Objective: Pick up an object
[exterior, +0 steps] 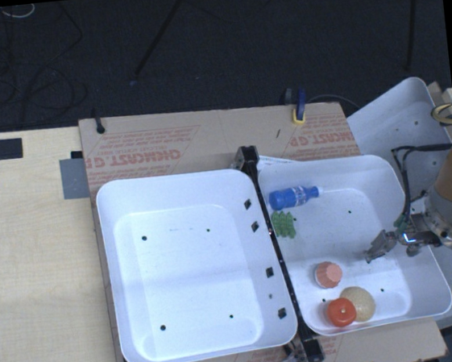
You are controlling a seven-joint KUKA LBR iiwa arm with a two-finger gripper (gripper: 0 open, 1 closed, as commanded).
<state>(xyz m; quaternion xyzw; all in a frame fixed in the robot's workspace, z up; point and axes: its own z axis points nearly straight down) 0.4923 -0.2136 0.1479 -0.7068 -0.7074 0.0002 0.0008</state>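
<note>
Reaching in from the right, the gripper [383, 245] hovers low over the right bin [372, 180]; its dark tips are too small to judge. Nearest lie a pink puck [328, 274], a red ball [341, 311] overlapping a tan one [360, 302], then green sprig [284, 224] and blue bottle [293, 197].

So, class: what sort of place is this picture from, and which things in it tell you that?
Most likely a robotics lab set up for grasping trials. Two shallow white bins sit side by side on a cardboard-covered bench, small items such as a blue bottle lie in the right one, and a robot arm's tool reaches in from the right.
</note>
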